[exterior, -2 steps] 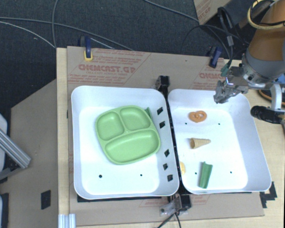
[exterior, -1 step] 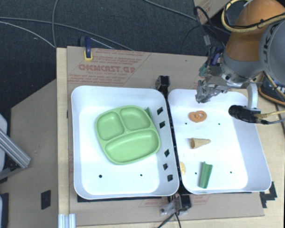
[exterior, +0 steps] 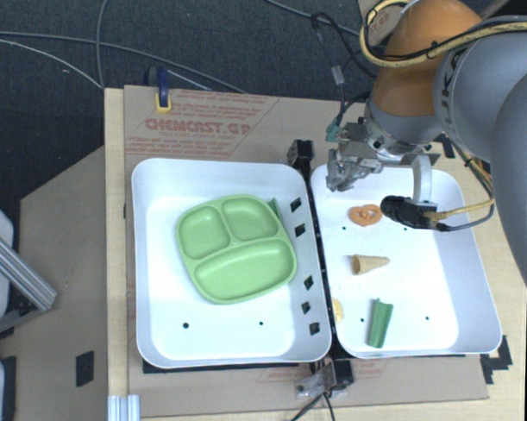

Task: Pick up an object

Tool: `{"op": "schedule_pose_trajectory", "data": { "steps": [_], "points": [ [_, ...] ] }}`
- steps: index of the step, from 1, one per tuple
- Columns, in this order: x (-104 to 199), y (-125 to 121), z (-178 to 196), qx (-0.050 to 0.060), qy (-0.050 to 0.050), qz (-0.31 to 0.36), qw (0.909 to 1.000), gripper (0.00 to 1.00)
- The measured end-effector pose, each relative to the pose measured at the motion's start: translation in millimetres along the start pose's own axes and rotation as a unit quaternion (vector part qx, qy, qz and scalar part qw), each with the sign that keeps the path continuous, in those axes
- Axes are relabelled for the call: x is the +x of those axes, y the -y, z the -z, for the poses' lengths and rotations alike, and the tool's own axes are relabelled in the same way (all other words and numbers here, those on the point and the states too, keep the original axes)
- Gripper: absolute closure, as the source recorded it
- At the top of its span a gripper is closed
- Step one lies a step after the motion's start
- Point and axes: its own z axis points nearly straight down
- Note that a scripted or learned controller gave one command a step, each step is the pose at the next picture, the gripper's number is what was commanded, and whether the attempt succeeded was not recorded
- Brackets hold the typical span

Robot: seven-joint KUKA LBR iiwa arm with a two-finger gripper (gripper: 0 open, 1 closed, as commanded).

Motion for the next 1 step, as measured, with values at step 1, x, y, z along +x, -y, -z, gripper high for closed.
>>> {"op": "schedule_pose_trajectory", "data": {
  "steps": [1],
  "points": [
    [54.8,-5.2,12.1,-0.003,0.000,0.000,1.0000,1.00]
  ]
}}
